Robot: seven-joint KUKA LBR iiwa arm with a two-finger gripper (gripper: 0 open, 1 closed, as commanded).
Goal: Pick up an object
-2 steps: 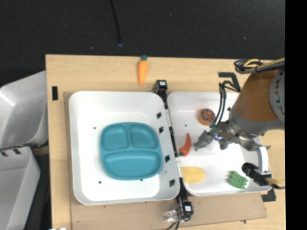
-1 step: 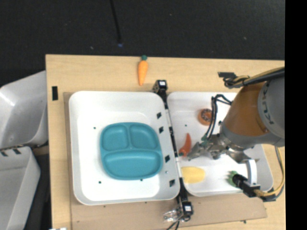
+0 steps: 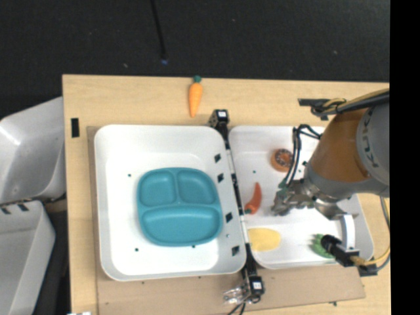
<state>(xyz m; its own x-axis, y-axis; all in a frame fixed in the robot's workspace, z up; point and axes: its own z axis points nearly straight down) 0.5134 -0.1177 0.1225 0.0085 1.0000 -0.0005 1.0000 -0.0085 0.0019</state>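
You see the gripper [image 3: 283, 202] low over the right bin [image 3: 262, 151], but it is dark and blurred against the arm [image 3: 344, 156], so you cannot tell how it is set or whether anything is caught there. The red pepper-like object [image 3: 253, 198] lies just left of it, near the divider between the bins. A pale yellow object [image 3: 264, 239] sits toward the near edge. A small round orange-brown item [image 3: 282, 159] lies toward the far wall. A green object [image 3: 323, 245] is partly covered by the arm's cabling. The left bin [image 3: 111, 195] holds a teal divided plate [image 3: 178, 206]. A toy carrot [image 3: 195, 96] rests on the bench [image 3: 131, 97] beyond the bins.
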